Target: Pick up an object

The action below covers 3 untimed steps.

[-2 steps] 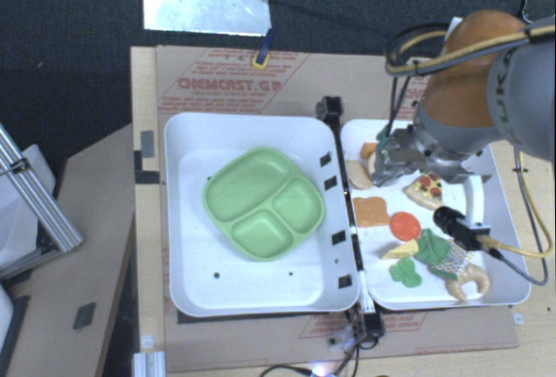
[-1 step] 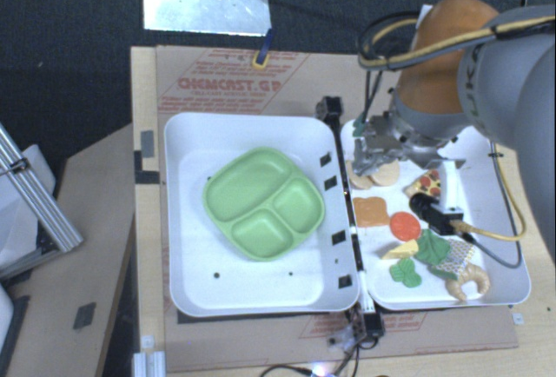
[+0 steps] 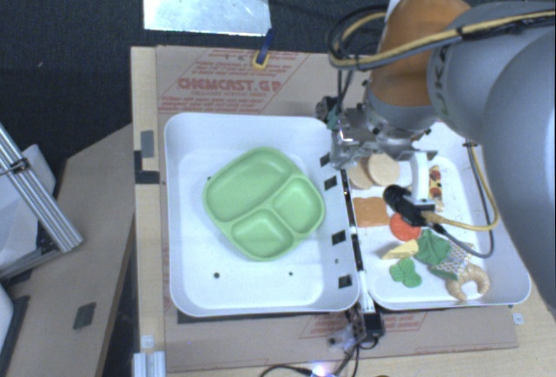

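Half the right bin [image 3: 512, 284] arm-covered

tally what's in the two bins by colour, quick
green: 3 - divided plate, leafy piece, small clover-shaped piece
tan or beige: 3 - round slice, another round slice, croissant
orange: 1 - flat slab
red: 1 - tomato
yellow: 1 - wedge
total: 9

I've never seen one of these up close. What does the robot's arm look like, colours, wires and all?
The arm is thick, rounded and smooth grey, with a glossy orange band above the wrist. Black and yellow cables loop around it. A dark metal claw sits at its end.
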Motion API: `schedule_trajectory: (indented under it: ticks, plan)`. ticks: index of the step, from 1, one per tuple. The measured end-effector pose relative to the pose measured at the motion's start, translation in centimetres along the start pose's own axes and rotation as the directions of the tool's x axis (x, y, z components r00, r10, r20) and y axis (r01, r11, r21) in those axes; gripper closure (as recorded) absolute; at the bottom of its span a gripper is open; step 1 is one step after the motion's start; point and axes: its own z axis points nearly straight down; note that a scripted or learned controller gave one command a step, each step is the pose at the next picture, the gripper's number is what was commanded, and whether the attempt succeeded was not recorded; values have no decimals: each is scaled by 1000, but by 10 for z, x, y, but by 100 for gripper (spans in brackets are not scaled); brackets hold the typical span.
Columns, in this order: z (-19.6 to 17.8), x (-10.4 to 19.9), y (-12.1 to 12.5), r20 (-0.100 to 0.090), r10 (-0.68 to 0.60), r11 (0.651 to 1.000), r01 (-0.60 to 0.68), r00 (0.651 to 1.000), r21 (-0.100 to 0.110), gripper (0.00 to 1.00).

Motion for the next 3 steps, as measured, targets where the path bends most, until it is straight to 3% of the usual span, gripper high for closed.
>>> schedule_trajectory:
  ticks: [2, 3]
  plan:
    - [-8, 71, 23, -1, -1, 1000, 1, 1000, 1, 100]
    - [-1, 70, 31, 0, 2, 1000, -2, 1000, 0, 100]
